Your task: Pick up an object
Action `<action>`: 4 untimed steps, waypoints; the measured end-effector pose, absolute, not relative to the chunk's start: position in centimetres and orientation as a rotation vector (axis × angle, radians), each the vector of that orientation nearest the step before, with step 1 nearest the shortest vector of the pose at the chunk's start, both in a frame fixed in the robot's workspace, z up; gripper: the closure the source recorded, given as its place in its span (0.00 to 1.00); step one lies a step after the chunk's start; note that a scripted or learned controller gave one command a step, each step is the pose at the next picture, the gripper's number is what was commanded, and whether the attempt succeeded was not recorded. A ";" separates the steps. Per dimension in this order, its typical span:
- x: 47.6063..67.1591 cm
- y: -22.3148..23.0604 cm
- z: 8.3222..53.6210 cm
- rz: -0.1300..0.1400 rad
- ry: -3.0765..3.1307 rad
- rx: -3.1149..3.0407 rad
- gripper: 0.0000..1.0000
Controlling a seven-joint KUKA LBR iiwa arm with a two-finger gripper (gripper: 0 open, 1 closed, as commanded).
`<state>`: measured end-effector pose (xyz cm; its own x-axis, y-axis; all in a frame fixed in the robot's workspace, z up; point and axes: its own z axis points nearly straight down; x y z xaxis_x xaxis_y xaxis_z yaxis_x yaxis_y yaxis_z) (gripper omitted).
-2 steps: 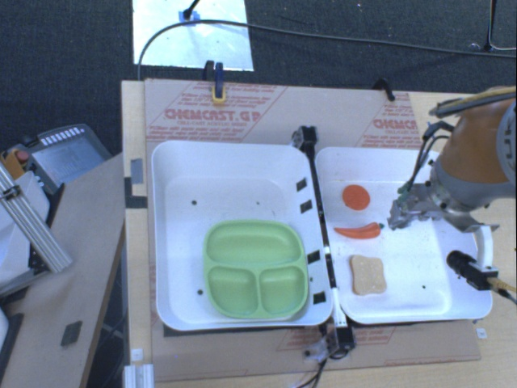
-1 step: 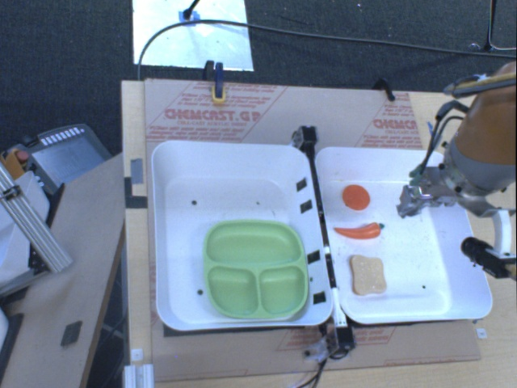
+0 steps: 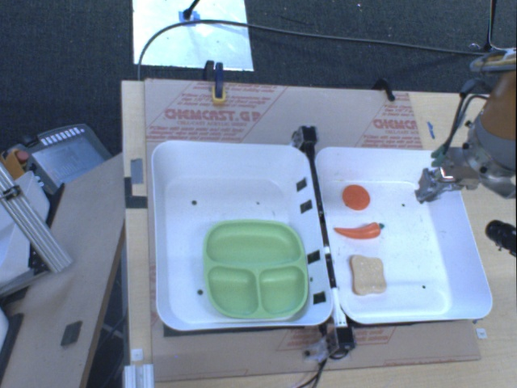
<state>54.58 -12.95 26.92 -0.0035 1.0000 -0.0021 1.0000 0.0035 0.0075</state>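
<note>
Three small items lie in the right bin (image 3: 452,289): a round orange-red tomato slice (image 3: 355,196), a red chili pepper with a green stem (image 3: 358,231), and a tan slice of bread (image 3: 368,275). My gripper (image 3: 429,187) hangs over the right bin's far right part, well to the right of the tomato slice and apart from all three items. Nothing shows between its fingers.
The left bin (image 3: 186,176) holds a green divided plate (image 3: 257,268) in its near half. A black clip strip (image 3: 315,217) joins the two bins. Cardboard (image 3: 242,111) lies under the bins, and a grey device (image 3: 69,158) sits on the left bench.
</note>
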 end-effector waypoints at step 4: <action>58.9 7.6 25.3 0.006 2.232 2.210 1.00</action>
